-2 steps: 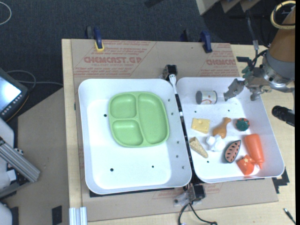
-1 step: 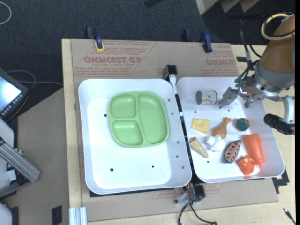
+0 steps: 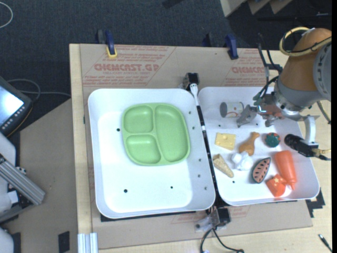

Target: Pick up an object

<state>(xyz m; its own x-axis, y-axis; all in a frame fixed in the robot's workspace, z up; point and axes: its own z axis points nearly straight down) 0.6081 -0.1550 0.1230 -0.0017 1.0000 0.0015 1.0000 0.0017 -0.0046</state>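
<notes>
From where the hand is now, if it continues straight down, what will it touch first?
The hand hangs over the back part of the right bin. Going straight down it would probably meet the bin's bare white floor first. The small grey object lies just to its left, the cheese wedge nearer the camera. Depth is hard to judge.

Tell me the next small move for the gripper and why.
Probably lower straight down: the gripper hangs over the back of the right bin with nothing between its fingers, and the toy foods, such as the cheese wedge, lie nearer the front.
</notes>
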